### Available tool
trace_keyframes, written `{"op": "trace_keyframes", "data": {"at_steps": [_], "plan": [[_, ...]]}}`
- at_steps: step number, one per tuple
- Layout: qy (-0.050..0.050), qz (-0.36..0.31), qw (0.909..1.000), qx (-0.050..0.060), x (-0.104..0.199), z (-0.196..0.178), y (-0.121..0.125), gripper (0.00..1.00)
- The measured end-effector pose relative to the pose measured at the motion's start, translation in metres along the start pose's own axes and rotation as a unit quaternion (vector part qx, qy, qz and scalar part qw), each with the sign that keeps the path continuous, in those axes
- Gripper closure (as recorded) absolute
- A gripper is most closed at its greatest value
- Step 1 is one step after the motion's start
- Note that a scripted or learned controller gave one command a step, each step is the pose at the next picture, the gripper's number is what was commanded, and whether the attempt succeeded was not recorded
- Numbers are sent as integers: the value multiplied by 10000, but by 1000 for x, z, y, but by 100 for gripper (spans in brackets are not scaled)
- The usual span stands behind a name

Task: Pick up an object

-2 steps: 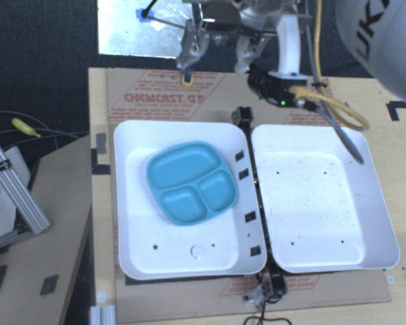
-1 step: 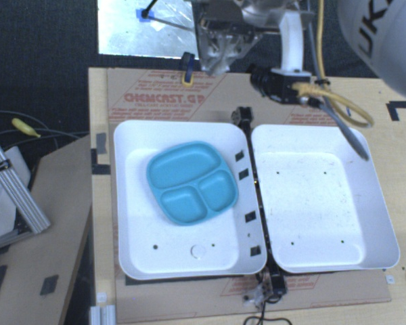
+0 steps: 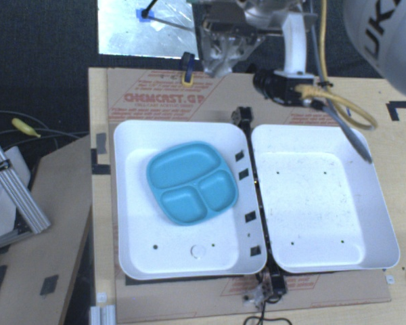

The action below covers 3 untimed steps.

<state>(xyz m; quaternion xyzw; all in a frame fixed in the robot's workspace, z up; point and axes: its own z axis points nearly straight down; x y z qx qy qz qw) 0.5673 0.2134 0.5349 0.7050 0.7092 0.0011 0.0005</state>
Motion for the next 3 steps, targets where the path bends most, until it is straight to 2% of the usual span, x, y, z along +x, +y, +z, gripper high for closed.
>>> {"op": "trace_keyframes", "data": {"at_steps": [1,2,3], "plan": [[-1,6,10000,6,5,0,-9,100],[-3,10,10000,10,21,0,-45,100],[-1,27,10000,15,-6,0,-82,100]]}}
